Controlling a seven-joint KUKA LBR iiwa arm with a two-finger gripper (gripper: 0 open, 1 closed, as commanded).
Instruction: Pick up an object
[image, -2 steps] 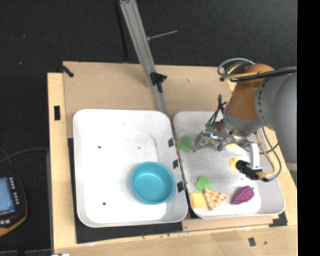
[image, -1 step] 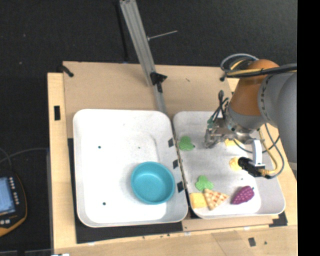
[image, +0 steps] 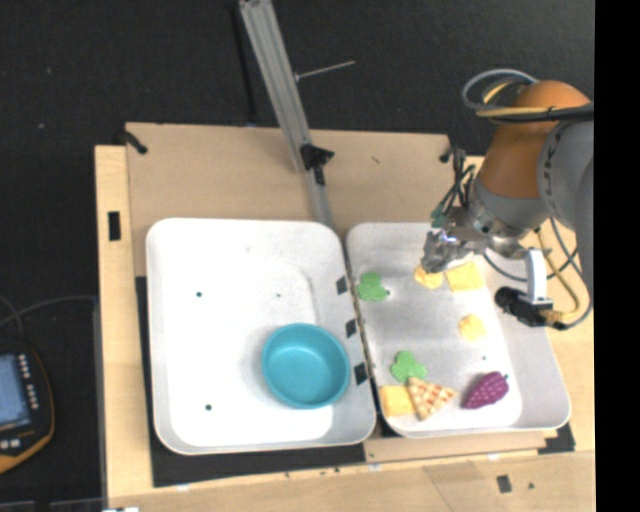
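Nearest the camera, along the right bin's (image: 535, 395) front edge, lie a yellow block (image: 395, 401), a pizza-slice toy (image: 431, 397) touching it, a green leafy piece (image: 407, 365) just behind and a purple grape bunch (image: 485, 389) to the right — with a small yellow piece (image: 470, 326) farther back and another green piece (image: 373, 289) near the divider. At the bin's rear the gripper (image: 438, 251) hangs low over a yellow chunk (image: 430, 277) beside a yellow cheese wedge (image: 464, 275); whether it is released or clenched cannot be told, and no object is visibly held. Left bin (image: 200, 260) — one teal bowl (image: 304, 364) near its front right.
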